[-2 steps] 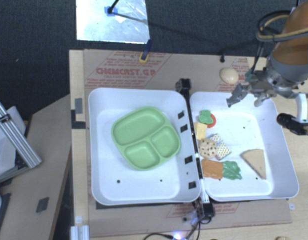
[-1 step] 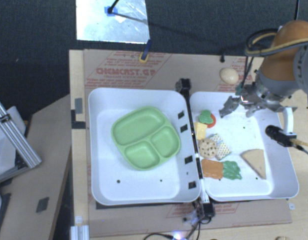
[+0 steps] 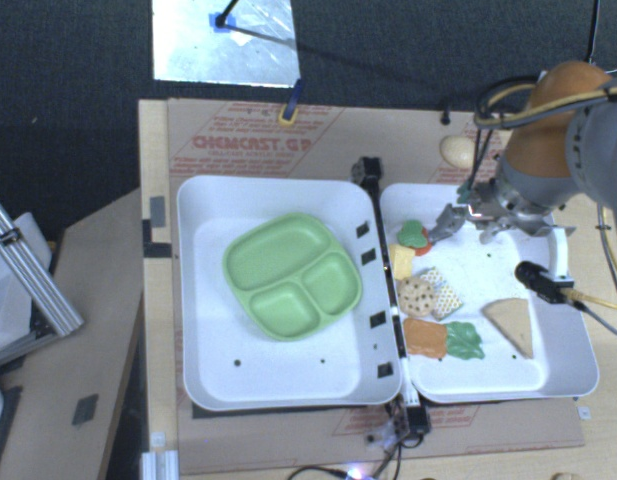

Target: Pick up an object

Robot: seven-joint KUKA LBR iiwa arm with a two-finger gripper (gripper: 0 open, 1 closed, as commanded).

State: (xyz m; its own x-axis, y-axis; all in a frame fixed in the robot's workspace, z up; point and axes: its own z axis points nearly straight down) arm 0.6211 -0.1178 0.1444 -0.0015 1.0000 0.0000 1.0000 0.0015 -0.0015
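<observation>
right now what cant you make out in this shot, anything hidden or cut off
- Gripper in the camera view: too small and blurred to tell whether it touches the red and green toy.
- Arm: cut off by the right edge.
- Orange item: too small to identify, and the green item overlaps its side.
- Small piece behind the right bin: partly hidden by cables.

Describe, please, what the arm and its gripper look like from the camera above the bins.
The arm is grey, with a rounded orange band above the wrist. Dark and yellowish cables loop along it near that band. The gripper is a grey metal piece with two thin fingers, and a small reddish light glows at its base.
</observation>
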